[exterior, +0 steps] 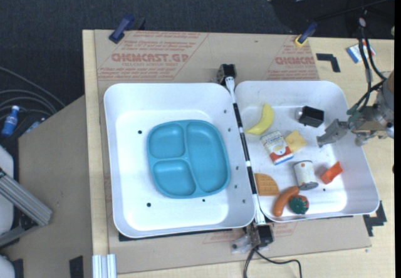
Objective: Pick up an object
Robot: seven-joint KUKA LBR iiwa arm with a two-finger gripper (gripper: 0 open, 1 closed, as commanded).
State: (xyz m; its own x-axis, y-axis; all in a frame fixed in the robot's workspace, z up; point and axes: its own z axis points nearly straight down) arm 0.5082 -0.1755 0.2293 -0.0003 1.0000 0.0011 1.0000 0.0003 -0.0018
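Note:
The right bin [332, 92] holds several small things: a yellow banana [262, 119], a black block [311, 116], a yellow wedge [296, 141], a small red and white carton [277, 148], a white can [305, 173], an orange piece [331, 173], a tan waffle [265, 184], a sausage [285, 201] and a green and red ball [299, 204]. My gripper [328, 136] reaches in over the bin's right side. It hangs right of the yellow wedge and below the black block. Nothing is visibly held.
The left bin [125, 108] carries a blue divided plate [187, 158]. Both bins rest on a cardboard-topped bench [156, 57]. Cables hang at the right edge near the arm [376, 121]. Clamps sit at the bench's back corners.

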